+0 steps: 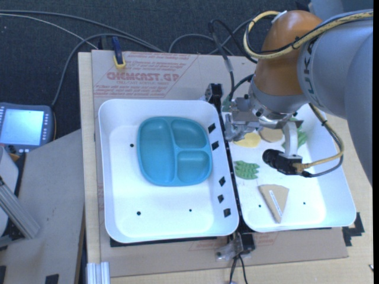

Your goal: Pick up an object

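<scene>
A blue divided plate (174, 150) lay in the left bin (118, 218) while a leaf (247, 170) and wedge (274, 200) sat in the right bin (331, 209) below the gripper (241, 123).

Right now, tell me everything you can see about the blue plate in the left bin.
The blue plate is a light blue divided tray that looks like smooth plastic, with rounded corners and three compartments: one long, two smaller. It lies flat and right side up on the floor of the left bin, toward the bin's far right part, slightly turned. Nothing rests in it, and nothing but the bin touches it.
</scene>
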